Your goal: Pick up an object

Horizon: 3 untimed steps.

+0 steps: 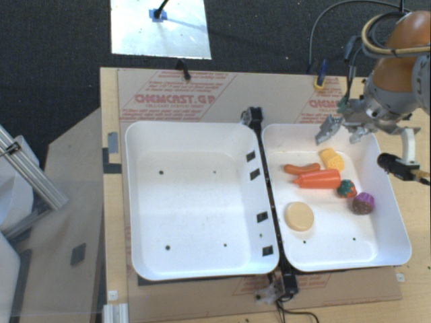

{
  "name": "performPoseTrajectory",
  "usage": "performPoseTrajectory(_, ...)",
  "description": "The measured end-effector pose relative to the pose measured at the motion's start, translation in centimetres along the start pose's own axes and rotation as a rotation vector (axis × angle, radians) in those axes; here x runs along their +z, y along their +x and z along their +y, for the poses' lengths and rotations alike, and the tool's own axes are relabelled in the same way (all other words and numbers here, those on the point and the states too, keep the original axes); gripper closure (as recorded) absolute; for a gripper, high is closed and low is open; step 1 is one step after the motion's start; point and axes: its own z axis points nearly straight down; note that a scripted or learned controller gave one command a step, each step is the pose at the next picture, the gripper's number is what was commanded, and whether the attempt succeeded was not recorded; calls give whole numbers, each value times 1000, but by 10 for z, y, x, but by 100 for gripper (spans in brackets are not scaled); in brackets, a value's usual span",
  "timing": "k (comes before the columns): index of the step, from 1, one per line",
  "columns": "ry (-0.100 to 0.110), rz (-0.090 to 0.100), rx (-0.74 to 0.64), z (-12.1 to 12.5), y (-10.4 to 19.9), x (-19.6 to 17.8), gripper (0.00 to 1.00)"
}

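Observation:
The right bin (pixel 384 244) holds several toy foods. A yellow corn piece (pixel 331 159) lies near its back, with an orange sausage (pixel 302 169) and a red-orange carrot (pixel 318 179) just in front of it. A strawberry (pixel 346 188) and a purple piece (pixel 363 203) lie to the right, and a cream round biscuit (pixel 299 216) sits nearer the front. My gripper (pixel 342 130) hangs open above the bin's back edge, over and behind the corn, with nothing between its fingers.
The left bin (pixel 195 200) adjoins the right one across a black hinge strip (pixel 261 180). Both rest on a cardboard sheet (pixel 175 99). A black bracket (pixel 397 167) juts in at the right rim. Cables loop above the arm.

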Motion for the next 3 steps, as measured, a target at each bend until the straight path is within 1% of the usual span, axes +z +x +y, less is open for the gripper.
performPoseTrajectory(1, -5, -2, -3, -14, 40, 113, 0)
performPoseTrajectory(2, -12, -2, 3, -78, 40, 109, 0)
performPoseTrajectory(3, -17, -3, 1, -75, 40, 98, 100)
